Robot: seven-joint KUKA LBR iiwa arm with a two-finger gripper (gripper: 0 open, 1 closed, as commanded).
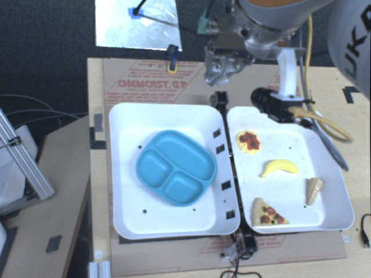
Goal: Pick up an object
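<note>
1. Two white bins sit side by side on my screen, the left bin (124, 213) and the right bin (333, 210), touching along a dark centre seam.
2. I see a blue divided plate (175, 167) in the left bin, lying flat and turned at a slant, its three compartments facing up.
3. Over in the right bin I count four food pieces, all lying apart from each other.
4. Top left of that bin: a small round pizza (248, 142) with red topping, close to the seam.
5. Just below and right of it, a yellow banana (279, 167), curved, near the middle of the bin.
6. Further right, a tan cone-shaped piece (313, 190) lies near the bin's right wall; I can't say what food it is.
7. Along the near edge, a pizza slice (267, 212) with red dots, point toward the far side.
8. The arm fills the top right, and the gripper (223, 74) hangs above the bench beyond the far edge of the bins, roughly in line with the seam.
9. I can't tell from this angle how the gripper is set, and I see nothing held under it.
10. Brown printed cardboard (148, 80) lies under both bins.
</note>
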